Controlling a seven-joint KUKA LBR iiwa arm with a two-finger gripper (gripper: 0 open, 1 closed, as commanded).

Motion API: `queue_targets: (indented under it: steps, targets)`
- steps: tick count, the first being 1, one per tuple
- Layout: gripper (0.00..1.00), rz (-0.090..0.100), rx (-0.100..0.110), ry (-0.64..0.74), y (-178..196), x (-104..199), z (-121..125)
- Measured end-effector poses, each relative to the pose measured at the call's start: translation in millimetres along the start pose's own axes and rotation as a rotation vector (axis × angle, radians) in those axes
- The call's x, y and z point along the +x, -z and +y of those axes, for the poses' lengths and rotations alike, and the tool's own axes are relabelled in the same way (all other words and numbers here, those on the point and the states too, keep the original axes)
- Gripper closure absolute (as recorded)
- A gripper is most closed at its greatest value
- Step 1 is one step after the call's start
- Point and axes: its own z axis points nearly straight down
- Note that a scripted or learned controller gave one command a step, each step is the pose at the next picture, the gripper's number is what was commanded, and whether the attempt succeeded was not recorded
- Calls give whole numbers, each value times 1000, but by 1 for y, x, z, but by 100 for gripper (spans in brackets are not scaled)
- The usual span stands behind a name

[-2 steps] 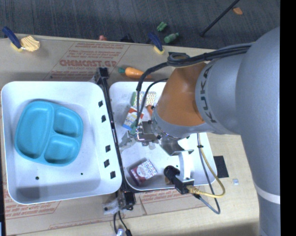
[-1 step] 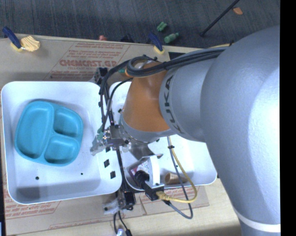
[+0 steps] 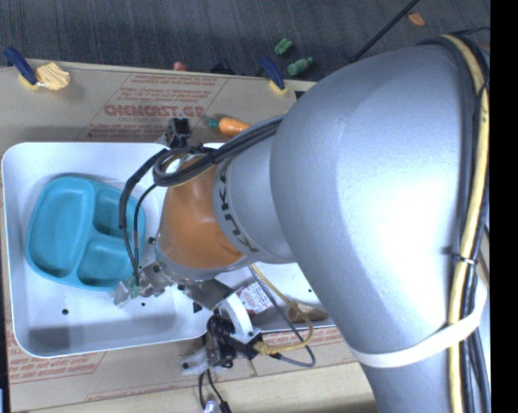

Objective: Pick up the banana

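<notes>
Grey arm (image 3: 362, 196) covers the bin (image 3: 18, 231) beside a blue tray (image 3: 65, 231); jaws' state perhaps hidden, cannot tell.

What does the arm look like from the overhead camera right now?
The arm is a bulky, smooth grey shell with rounded joints. An orange band rings it above the wrist, beside dark lettering on the grey. Black cables loop around the wrist, and a yellowish cable runs along the arm's right side.
</notes>
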Motion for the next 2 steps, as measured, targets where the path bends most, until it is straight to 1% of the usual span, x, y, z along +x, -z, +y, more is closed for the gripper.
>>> queue_targets:
  steps: [1, 2]
  targets:
    - [0, 2, 13, 214, -1, 86, 39]
    - [0, 2, 12, 213, -1, 86, 39]
